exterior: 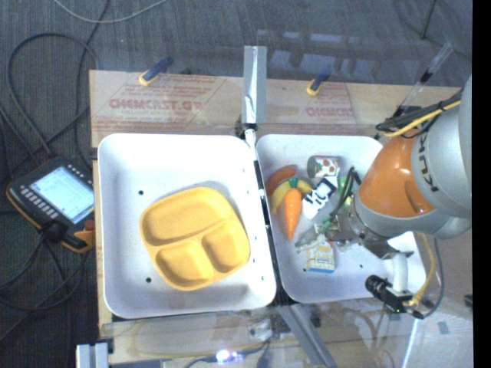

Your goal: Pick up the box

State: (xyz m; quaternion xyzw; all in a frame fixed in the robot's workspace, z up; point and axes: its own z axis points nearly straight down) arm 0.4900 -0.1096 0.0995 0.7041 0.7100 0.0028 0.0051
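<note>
Box (321, 257) near right bin's (270, 205) front edge, beside claw (336, 228).

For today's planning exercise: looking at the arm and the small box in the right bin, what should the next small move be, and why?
Probably a short descent onto the box. The gripper sits just above its upper edge in the right bin, and the carrot lies close to the left, so a straight-down approach seems safest.

Yellow tray (195, 238), orange carrot (291, 211)

One fixed camera high above the bench (115, 90); slanted downward over both bins (115, 282).
</note>
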